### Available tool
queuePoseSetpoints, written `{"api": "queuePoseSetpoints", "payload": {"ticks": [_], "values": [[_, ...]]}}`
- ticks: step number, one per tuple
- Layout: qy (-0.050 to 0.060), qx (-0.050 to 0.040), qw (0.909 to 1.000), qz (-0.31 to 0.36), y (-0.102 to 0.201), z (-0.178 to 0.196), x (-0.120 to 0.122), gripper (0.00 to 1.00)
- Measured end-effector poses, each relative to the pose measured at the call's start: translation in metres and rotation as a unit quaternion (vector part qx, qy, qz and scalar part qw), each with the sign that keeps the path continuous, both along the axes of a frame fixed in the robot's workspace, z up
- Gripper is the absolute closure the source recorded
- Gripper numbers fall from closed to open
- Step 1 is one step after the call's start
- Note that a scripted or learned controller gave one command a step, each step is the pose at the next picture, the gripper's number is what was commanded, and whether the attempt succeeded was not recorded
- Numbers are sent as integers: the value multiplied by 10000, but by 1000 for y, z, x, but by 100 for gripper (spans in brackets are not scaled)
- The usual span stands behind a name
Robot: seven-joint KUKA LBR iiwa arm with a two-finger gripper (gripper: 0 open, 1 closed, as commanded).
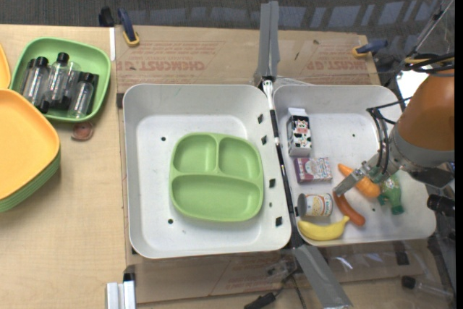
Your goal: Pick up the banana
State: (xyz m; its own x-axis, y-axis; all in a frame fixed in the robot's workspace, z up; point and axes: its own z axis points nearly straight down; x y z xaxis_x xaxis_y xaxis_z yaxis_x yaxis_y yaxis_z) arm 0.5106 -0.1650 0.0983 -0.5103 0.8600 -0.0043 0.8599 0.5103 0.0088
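The yellow banana [323,229] lies at the front edge of the right bin [340,106], curved side down, just in front of a small can [316,205]. My gripper [353,183] hangs low over the right bin's right half. It sits above a cluster of an orange piece [368,189], a carrot [346,170] and a red sausage-shaped toy [353,213]. The gripper is behind and to the right of the banana, apart from it. The grey arm with its orange band [432,116] reaches in from the right.
The right bin also holds a milk carton [299,132], a purple box [312,169] and a green bottle [394,199]. A green divided plate [217,177] lies in the left bin [145,155]. A green tray of bottles [61,79] and orange plates [25,148] sit at far left.
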Motion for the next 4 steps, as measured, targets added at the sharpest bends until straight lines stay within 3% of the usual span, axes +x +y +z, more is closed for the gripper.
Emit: {"api": "queuePoseSetpoints", "payload": {"ticks": [1,2,3,4], "values": [[41,-14,9922,1249,27,-6,-7,0],[21,-39,9556,2946,49,-4,-24,0],[14,-32,9562,2926,49,4,-23,100],[32,-27,8452,5344,70,-7,-25,100]]}}
